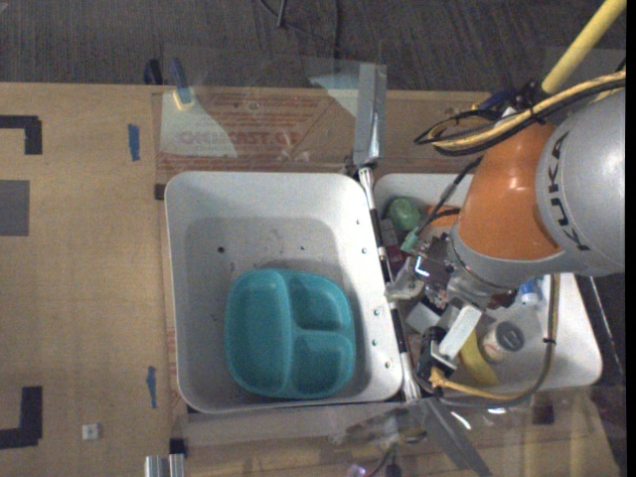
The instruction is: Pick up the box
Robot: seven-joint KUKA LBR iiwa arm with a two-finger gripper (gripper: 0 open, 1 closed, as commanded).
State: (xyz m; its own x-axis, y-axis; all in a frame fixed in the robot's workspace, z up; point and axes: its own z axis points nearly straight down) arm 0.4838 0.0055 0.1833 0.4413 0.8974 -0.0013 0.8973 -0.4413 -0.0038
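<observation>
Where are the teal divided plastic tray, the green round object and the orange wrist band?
teal divided plastic tray [290, 334], camera view, centre divider.
green round object [403, 213], camera view, top surface.
orange wrist band [505, 199], camera view, middle of its curved face.

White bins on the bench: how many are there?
2. The left bin holds a teal divided plate. The right bin is largely covered by the arm, so things inside it may be hidden.
</observation>
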